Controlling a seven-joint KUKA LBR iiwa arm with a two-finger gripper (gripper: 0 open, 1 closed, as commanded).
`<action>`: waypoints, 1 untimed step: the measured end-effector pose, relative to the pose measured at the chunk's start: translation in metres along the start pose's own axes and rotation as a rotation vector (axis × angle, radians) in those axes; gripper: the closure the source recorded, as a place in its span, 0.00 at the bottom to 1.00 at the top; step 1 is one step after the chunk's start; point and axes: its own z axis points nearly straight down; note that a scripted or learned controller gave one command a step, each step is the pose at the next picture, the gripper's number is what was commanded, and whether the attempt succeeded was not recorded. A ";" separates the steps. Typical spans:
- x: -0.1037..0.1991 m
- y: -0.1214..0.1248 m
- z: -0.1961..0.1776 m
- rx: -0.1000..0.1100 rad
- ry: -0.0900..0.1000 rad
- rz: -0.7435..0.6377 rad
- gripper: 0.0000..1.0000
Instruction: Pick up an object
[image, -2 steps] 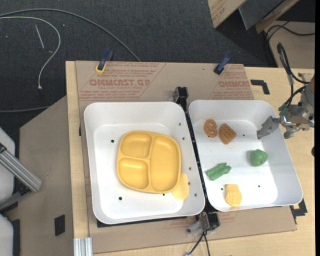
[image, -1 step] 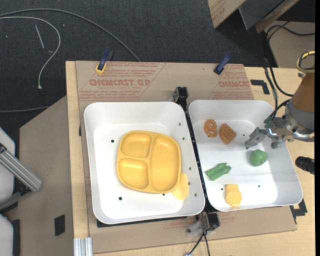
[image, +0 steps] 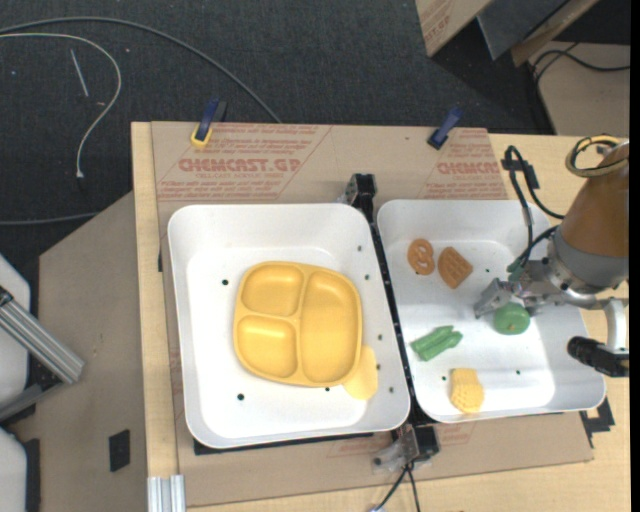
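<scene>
Lying nearest the lower edge of the frame, a small yellow ridged piece (image: 465, 389), shaped like a corn cob, sits in the lower middle of the right bin (image: 560, 395). Just above and left of it lies a green, leafy-looking soft piece (image: 436, 342). To its right, at the right of the frame, the tool (image: 510, 305) hangs over a round green object (image: 512, 319), its grey metal fingers (image: 492, 300) set close about the object's top; whether they grip it or merely touch it cannot be told, nor how far they are spread. Above the tool rises the arm (image: 598, 225), grey with a smooth orange band.

In the left bin (image: 200, 330), a glossy yellow plastic plate (image: 297, 322) with three compartments fills the middle, and a pale yellow flat piece (image: 362, 376) rests at its lower right rim.

Further up the right bin lie a brown pretzel shape (image: 421, 256) and, just beside it, an orange waffle-textured piece (image: 455, 267). Both bins are smooth, white and shallow, with rounded corners, on a counter (image: 300, 165) covered in printed brown cardboard, held at the far edge by two blue clamps (image: 207, 121).
</scene>
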 end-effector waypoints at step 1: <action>0.001 0.000 0.019 -0.002 -0.001 -0.001 0.00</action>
